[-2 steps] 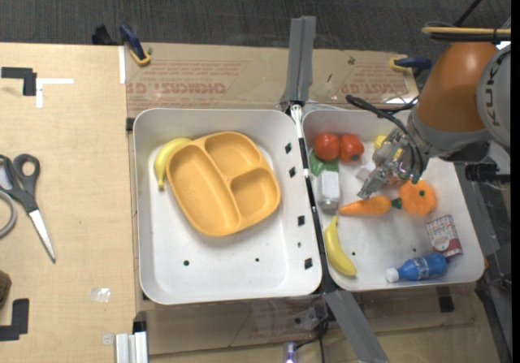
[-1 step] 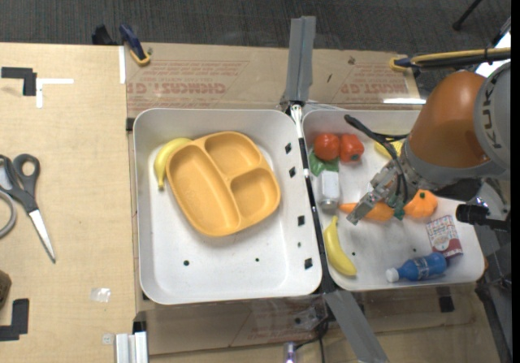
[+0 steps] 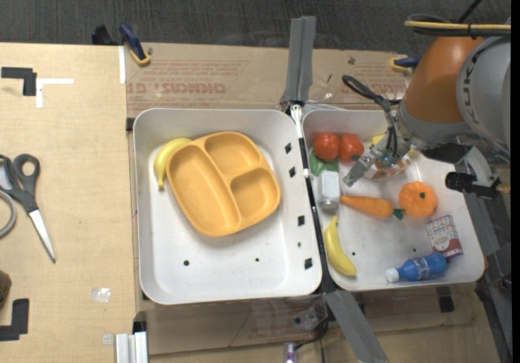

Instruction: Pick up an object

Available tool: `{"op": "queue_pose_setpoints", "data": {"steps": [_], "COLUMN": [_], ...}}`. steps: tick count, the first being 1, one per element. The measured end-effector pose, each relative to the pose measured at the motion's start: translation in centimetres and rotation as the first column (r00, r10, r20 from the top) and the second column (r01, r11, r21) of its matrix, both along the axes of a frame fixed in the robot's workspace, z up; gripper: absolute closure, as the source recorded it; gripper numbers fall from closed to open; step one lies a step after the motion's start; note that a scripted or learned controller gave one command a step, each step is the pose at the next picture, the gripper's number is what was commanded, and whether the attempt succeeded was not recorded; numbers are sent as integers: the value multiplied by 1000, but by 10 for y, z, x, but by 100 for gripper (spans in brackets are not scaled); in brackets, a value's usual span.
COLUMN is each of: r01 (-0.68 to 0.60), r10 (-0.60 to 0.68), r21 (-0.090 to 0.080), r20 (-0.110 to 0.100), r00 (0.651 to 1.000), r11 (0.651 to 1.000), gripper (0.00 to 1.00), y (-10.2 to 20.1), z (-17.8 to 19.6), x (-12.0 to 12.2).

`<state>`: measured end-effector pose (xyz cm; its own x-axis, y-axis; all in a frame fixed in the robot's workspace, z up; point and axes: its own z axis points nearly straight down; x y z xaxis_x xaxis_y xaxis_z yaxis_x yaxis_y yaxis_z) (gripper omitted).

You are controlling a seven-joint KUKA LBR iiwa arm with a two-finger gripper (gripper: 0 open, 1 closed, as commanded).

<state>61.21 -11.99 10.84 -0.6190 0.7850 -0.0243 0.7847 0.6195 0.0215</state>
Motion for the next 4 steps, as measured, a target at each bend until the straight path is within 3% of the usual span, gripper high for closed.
{"op": "queue_pose_setpoints", "data": {"steps": [1,2,3,4], "r01": [112,111,282,451], "r10": [-112,-111,-282,-450], "r21": [-1,-5,13,4], "r20": [13,27,7,-32], "r00": [994,993,959,892], "r11": [994,994,959,893], "gripper": [0,100,100,100], "y": [8,5,18,95], "z": [0,14,-2,83], "x": [-58,-54,-88,-98]}}
